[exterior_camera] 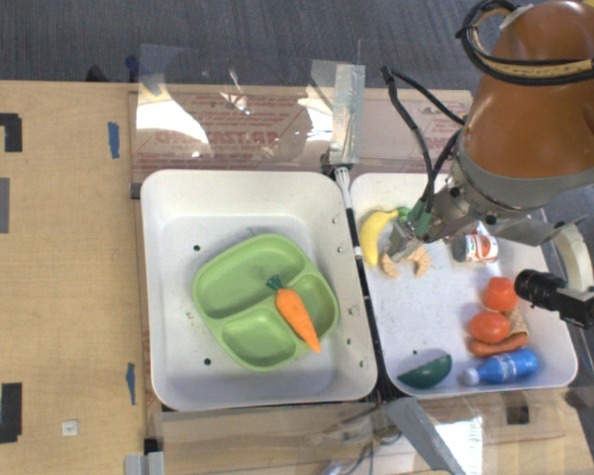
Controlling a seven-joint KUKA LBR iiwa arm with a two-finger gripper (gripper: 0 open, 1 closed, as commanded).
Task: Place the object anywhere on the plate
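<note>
On the plate (240, 287) in the left bin (168, 265) a carrot (298, 315) is already laid. Over the right bin (436, 325) the gripper (408, 247) is held by a banana (374, 234); its opening cannot be told.

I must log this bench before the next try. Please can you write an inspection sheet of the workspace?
Surface: two white bins; left bin, right bin.
Job's things: green plate in left bin; carrot lies on it.
Clutter: in right bin, banana, tomato, blue bottle, dark green piece, small can.
Grippers: gripper low beside the banana; finger state unclear.
Cables: black cables along the arm.
Surroundings: cardboard bench, clear plastic sheet.
</note>
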